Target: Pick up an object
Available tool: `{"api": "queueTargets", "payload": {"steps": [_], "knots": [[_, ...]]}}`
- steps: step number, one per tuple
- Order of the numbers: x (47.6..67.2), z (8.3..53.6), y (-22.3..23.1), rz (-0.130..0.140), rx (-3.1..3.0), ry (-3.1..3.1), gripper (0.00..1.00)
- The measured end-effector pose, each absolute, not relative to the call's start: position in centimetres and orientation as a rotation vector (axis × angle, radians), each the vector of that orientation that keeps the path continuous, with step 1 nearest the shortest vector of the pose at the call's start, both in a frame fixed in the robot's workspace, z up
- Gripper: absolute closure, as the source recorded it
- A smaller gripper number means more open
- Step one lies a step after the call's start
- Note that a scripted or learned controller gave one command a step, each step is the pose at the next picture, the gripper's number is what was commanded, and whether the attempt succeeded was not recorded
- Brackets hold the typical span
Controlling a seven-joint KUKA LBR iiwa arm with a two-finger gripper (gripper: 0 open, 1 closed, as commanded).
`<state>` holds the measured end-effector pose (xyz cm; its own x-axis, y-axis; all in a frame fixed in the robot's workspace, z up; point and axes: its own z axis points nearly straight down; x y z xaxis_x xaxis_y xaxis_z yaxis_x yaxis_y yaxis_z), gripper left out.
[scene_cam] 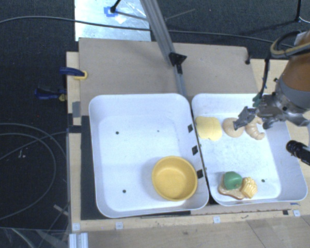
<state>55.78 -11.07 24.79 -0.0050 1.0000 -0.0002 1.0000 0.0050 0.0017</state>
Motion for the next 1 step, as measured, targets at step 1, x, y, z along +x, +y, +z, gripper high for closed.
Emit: {"api": "queueTargets", "payload": {"steps": [1], "knots": [[55.8,19.93,-10.07,-0.001,2.219,2.226,0.0]]}}
